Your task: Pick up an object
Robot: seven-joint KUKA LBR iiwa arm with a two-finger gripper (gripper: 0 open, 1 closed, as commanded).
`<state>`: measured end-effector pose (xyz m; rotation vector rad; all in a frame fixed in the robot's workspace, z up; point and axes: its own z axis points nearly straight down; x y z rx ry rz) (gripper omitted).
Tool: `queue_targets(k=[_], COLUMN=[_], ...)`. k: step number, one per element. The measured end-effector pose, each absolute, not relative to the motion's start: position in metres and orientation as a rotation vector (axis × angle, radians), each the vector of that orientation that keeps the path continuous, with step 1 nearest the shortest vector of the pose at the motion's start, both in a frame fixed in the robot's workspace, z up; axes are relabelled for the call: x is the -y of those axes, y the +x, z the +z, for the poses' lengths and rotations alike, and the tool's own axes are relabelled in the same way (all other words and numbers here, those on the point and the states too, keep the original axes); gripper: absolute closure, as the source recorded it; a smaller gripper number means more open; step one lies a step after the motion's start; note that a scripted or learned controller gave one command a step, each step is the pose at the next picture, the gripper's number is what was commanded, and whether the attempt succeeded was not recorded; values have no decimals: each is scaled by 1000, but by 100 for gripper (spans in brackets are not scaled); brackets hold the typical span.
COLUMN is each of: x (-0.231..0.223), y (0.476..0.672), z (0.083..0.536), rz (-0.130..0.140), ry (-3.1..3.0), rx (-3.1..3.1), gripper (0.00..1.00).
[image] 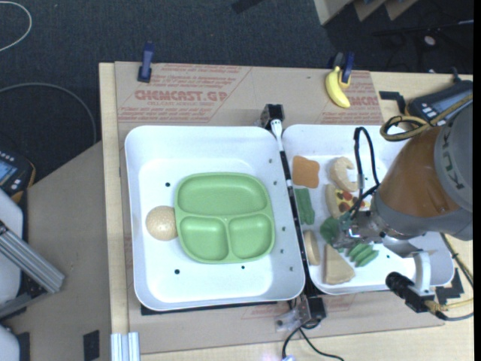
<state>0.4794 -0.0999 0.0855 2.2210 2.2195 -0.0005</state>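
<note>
Gripper (347, 235) low among the food in the right bin (376, 283); its grasp state we cannot tell.
We centre on one piece, the green item (364, 255) at its 4 o'clock; we lift straight up.

Two white bins (143, 201), one green divided tray (224, 216), one banana (337, 89), two blue clamps (146, 62)

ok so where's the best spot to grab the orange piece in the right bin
Grip the orange piece across its left and right edges, coming straight down. It lies flat near the right bin's top left, with bare floor at its sides; the green stick sits just below.
</note>
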Motion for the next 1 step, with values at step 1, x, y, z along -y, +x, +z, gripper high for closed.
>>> queue_targets(k=[1], x=[101], y=[480], z=[98], rz=[2], ry=[2220], rx=[-2215], gripper=[100])
